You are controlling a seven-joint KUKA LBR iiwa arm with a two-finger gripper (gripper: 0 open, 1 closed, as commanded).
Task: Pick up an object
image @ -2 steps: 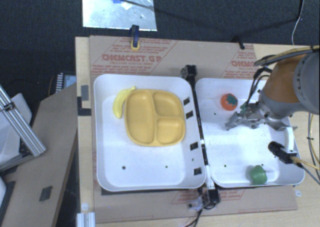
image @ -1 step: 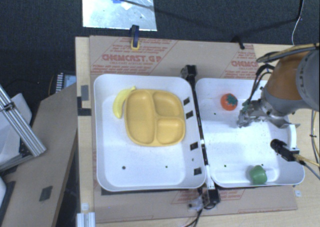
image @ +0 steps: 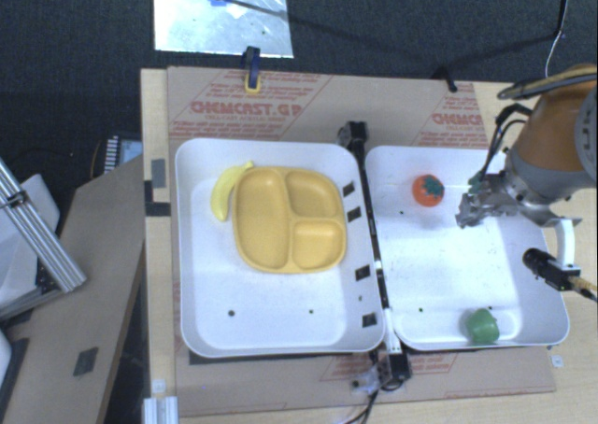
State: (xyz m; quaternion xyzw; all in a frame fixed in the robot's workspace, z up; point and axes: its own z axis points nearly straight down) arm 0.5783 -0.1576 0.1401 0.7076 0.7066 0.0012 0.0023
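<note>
The gripper (image: 470, 210) hangs over the right bin (image: 448, 291) near a tomato (image: 428, 189), while 1 yellow plate (image: 285, 219) fills the left bin (image: 201, 301).

The arm (image: 561, 147) is grey with an orange band, black cables, and a small dark claw (image: 470, 210).

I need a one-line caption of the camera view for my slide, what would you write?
KUKA arm's gripper hovers over the right bin beside an orange toy; yellow plate and banana in left bin.
</note>
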